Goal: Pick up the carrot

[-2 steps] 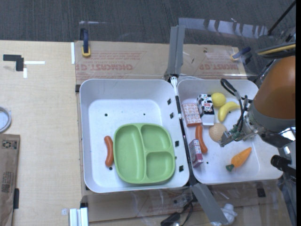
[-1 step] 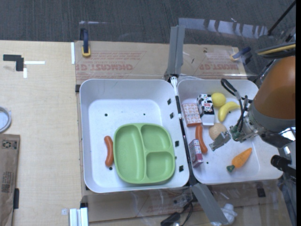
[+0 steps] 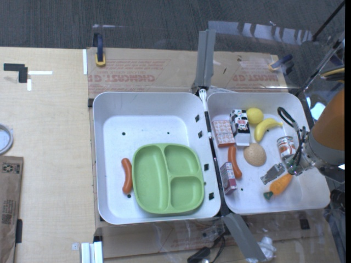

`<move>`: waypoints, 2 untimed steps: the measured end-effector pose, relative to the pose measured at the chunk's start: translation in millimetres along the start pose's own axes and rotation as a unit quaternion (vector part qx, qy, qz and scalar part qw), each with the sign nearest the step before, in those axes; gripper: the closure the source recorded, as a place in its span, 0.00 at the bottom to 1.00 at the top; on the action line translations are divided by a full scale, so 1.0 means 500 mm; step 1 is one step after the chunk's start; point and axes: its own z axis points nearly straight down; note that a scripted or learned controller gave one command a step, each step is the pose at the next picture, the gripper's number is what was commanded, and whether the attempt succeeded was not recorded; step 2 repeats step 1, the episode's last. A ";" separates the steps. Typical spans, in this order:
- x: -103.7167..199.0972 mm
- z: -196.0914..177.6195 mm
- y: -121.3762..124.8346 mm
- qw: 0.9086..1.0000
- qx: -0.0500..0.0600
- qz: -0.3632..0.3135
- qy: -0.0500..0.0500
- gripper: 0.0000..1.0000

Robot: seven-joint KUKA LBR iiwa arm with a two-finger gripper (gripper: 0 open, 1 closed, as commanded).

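We see the carrot [image 3: 279,184] lying in the lower right of the right bin [image 3: 258,204], just beside the gripper [image 3: 283,170], which hovers at its upper end; whether it is clenched or released we cannot tell.

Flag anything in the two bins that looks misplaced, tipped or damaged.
Nothing looks spilled or broken. One oddity: a hot dog lies on the left bin's floor beside the green divided plate, not in it. In the right bin, the carrot lies loose near the gripper.
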 end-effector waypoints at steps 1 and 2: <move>-0.009 0.070 -0.003 0.997 0.000 -0.075 0.000 0.00; -0.009 0.070 -0.003 0.997 0.000 -0.075 0.000 0.00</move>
